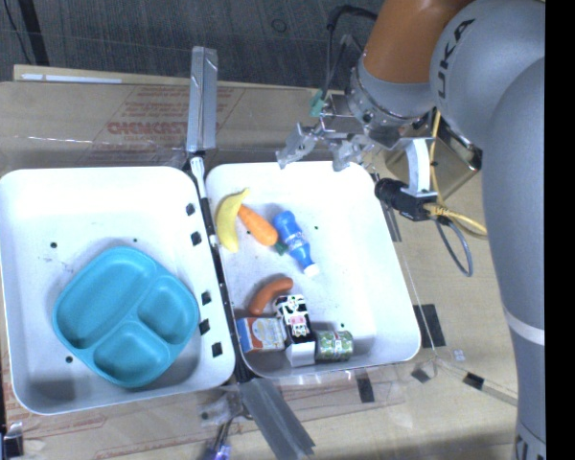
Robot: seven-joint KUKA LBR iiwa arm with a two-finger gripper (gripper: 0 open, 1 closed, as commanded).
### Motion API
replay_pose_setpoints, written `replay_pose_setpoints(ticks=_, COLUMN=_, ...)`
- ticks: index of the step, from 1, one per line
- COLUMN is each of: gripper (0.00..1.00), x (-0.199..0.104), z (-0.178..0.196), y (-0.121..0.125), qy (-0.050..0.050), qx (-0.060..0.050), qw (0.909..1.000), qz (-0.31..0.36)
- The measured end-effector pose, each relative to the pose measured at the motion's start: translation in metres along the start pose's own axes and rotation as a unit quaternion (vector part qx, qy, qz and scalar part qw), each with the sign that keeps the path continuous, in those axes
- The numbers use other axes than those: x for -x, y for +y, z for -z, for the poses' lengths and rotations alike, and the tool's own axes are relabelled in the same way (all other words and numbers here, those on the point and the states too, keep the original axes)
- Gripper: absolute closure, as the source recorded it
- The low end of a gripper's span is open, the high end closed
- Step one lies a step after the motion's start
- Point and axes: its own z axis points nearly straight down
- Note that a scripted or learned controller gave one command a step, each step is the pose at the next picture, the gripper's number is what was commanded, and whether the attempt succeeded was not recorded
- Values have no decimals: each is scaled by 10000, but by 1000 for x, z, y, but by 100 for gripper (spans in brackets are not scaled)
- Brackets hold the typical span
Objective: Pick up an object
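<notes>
Two smooth white bins sit below me: my gripper hangs spread and bare over the right bin's far rim, above a curved banana.

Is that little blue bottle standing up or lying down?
Lying down. The blue bottle rests on its side on the floor of the right bin, white cap pointing toward the lower right, beside the carrot.

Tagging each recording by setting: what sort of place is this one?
Likely a lab bench for robot picking trials: two white bins side by side, toy food such as a banana and carrot, and a grey arm's claw above.
</notes>
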Motion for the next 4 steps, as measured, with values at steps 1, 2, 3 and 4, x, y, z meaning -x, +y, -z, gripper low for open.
replay_pose_setpoints(ticks=1, gripper=0, x=4, z=-165, y=-19, qy=-8, qx=66, qw=9996, qz=-269)
replay_pose_setpoints(ticks=2, gripper=0, x=3, z=-192, y=-10, qy=-4, qx=38, qw=10000, qz=-1)
replay_pose_setpoints(ticks=3, gripper=100, x=3, z=-182, y=-9, qy=-10, qx=33, qw=10000, qz=24)
replay_pose_setpoints(ticks=4, gripper=100, x=-74, z=-92, y=-16, qy=-7, qx=31, qw=9850, qz=1723)
